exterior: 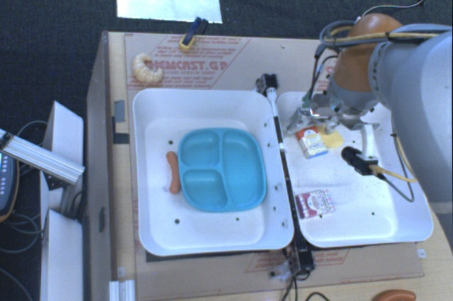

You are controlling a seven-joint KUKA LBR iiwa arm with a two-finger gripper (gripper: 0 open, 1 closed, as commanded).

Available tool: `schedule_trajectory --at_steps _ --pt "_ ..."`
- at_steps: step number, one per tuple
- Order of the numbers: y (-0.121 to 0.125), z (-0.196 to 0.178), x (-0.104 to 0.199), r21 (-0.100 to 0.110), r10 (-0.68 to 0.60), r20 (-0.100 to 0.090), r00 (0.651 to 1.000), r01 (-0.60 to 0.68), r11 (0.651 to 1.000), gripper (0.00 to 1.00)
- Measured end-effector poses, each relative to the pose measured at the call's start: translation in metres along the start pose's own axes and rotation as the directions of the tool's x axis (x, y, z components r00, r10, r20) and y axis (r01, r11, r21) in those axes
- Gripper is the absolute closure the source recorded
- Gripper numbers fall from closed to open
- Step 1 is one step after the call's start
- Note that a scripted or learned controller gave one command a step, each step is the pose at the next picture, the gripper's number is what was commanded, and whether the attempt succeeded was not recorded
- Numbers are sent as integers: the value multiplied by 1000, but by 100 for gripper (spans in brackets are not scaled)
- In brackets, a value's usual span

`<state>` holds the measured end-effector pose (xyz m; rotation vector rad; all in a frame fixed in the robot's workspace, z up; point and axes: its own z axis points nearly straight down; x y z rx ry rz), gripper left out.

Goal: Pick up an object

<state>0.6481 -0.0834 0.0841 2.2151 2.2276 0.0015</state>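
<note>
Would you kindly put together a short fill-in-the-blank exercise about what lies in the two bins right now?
1. The blue divided plate lies in the ____ bin of the camera view.
2. The sausage lies just ____ of the plate, inside the same bin.
3. The gripper is over the ____ bin.
4. The plate has ____ compartments.

Missing words: left; left; right; three

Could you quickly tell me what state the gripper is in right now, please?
Gripper: low in the right bin, over the small carton; open or shut cannot be told.
</note>
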Motion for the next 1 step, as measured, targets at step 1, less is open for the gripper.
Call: schedule_trajectory --at_steps 1 --pt "1 -12 0 -3 -2 0 1000 2 1000 100"
